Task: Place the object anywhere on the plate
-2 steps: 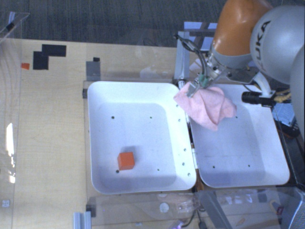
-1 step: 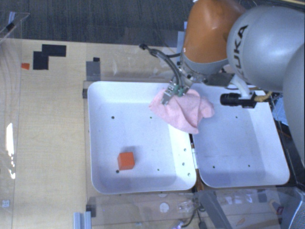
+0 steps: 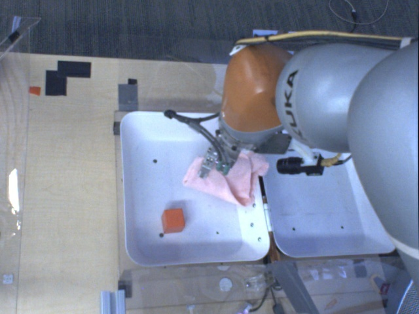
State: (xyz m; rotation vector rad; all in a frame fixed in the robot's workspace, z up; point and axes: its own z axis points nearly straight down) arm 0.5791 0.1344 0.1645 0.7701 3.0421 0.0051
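Note:
An orange cube [image 3: 173,220] rests on the floor of the left bin [image 3: 141,175], toward its near left part. A crumpled pink cloth-like piece [image 3: 234,177] lies at the right side of the same bin, reaching the divide between the bins. My gripper [image 3: 215,164] hangs directly over the pink piece's upper left part, below the orange wrist band; it looks to be touching or just above the cloth. The bulky arm hides most of the gripper. The cube lies well apart from the gripper, down and to the left.
The right bin [image 3: 327,221] is partly covered by the grey arm. A black cable [image 3: 190,122] runs from the wrist toward the left bin's far rim. Wooden bench with black markers [image 3: 65,76] stretches to the left.

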